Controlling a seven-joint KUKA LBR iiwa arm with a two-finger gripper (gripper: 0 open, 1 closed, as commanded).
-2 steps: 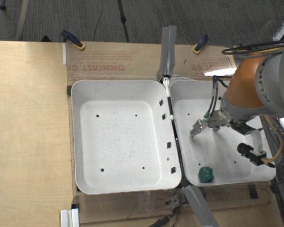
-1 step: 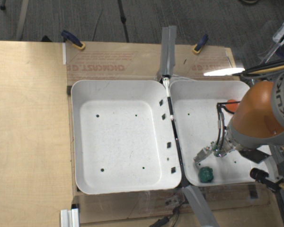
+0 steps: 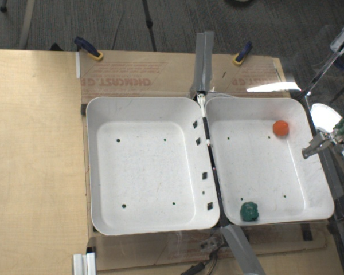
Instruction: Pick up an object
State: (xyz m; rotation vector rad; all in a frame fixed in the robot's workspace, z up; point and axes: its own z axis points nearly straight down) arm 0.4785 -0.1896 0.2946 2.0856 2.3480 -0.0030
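A small orange ball lies in the right bin, near its far right corner. A green lumpy object sits by the same bin's front rim, left of centre. At the view's right edge, a grey part of my gripper juts in over the right bin's right rim. It sits just right of and slightly below the orange ball, not touching it. Most of the arm is cut off by the frame edge.
The left bin stands beside the right one, with a dark divider strip between them. Clamps hold cardboard behind the bins. A wooden bench top extends to the left.
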